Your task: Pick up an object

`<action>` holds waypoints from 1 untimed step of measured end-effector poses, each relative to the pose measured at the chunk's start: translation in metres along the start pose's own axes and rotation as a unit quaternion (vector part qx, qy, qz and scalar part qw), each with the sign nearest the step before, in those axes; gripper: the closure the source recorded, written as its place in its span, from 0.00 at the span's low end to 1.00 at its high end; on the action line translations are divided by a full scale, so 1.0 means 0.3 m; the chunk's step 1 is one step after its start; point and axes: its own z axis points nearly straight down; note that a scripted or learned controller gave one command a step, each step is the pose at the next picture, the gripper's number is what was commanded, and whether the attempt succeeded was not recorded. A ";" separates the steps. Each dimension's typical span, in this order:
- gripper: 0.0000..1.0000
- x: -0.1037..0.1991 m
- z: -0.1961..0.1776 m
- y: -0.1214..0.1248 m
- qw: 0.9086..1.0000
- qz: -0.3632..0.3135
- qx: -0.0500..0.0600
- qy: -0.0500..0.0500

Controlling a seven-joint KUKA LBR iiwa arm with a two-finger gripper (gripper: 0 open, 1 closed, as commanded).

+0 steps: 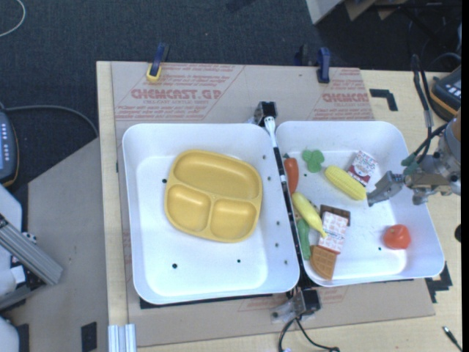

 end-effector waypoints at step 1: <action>0.00 0.001 -0.016 0.006 1.000 -0.001 -0.005 -0.001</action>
